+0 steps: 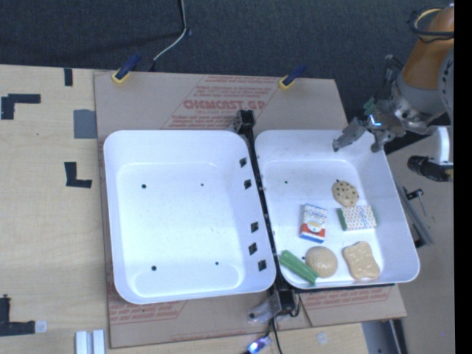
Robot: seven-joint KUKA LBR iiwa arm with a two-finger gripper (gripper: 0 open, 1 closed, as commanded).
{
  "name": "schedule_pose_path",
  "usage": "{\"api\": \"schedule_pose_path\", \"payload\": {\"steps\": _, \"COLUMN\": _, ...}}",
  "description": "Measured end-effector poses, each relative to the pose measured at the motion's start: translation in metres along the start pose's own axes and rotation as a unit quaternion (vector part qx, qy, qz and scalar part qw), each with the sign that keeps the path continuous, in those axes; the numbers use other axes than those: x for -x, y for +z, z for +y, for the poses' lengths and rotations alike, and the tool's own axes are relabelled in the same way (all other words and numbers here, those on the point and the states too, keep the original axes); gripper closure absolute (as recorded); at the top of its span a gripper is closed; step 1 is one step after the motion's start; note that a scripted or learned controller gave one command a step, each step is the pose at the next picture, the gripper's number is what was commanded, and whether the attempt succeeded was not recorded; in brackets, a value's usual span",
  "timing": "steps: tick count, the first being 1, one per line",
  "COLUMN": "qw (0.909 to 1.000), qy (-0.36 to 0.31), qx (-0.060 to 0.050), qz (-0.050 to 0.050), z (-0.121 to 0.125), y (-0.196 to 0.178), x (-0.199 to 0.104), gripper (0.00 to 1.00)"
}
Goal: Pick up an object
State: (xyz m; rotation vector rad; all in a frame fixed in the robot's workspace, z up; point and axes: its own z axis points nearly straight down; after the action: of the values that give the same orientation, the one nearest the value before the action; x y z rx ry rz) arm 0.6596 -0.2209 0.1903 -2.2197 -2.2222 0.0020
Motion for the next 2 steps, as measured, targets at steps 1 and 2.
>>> {"api": "schedule_pose_path", "payload": {"steps": 1, "qw": 1.0, "qy": -0.001, "qx": 0.0, "qz": -0.001, "z": 0.009, "y": 0.0126, "x": 0.0018, "gripper": 0.0}}
{"api": "schedule_pose_path", "payload": {"steps": 2, "qw": 1.0, "qy": -0.001, "qx": 0.001, "qz": -0.001, "z": 0.0092, "y": 0.008, "x": 0.0018, "gripper": 0.0}}
